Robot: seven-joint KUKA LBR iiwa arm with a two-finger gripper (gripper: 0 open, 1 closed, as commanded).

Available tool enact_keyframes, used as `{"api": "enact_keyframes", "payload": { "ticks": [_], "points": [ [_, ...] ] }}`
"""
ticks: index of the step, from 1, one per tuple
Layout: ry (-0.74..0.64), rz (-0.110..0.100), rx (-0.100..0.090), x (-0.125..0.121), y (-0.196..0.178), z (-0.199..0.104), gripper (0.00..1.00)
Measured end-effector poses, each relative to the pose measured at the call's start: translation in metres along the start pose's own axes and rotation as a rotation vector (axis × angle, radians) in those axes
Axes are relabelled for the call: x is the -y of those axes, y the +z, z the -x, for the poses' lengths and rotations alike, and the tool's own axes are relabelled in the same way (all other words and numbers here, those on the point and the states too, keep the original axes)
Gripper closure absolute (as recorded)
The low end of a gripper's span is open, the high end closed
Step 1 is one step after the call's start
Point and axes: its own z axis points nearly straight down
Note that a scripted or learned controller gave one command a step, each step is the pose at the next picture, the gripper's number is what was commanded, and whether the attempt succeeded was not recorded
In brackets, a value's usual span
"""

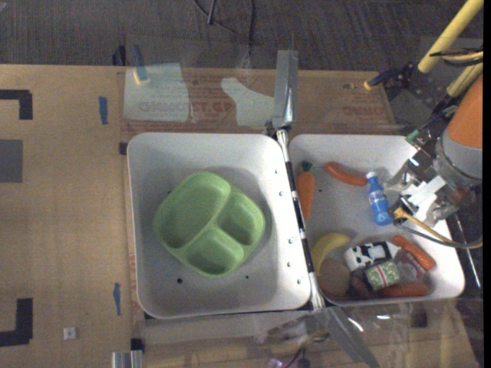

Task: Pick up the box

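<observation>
Bench top [61,205] is bare light wood on the left, with black corner marks and short strips of blue tape; dark floor runs along the top of the view. Left shallow white bin [153,159] holds a green plastic plate with three compartments [209,222], sitting roughly centre and turned at an angle. Wide open floor all round the plate, most of it toward the far and left walls.

Right shallow white bin [345,148] touches the left one along a metal divider. Just inside its left wall lies an orange toy carrot [305,192]. Far side has an orange-red sausage-shaped piece [345,175] and a small blue bottle with a white cap [377,199], well apart from each other with free floor between.

Near edge is crowded: yellow rounded piece [330,245], brown round piece [334,276], then the small black-and-white patterned box [367,254], lying tilted and touching a green-labelled packet [383,273]. Two more orange-red sausage-shaped pieces sit by the right near corner. Little room around the box; neighbours press on the left and the near side.

Grey arm with the orange band comes in over the right wall. Gripper [418,198] hovers right of the bottle, above and apart from the box. Fingers: cannot tell whether parted or closed; nothing visible between them.
</observation>
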Motion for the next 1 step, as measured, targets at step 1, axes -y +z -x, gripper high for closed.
{"api": "enact_keyframes", "payload": {
  "ticks": [1],
  "points": [
    [-0.002,0.000,0.001,0.0001,-0.0099,-0.0010,1.00]
  ]
}}
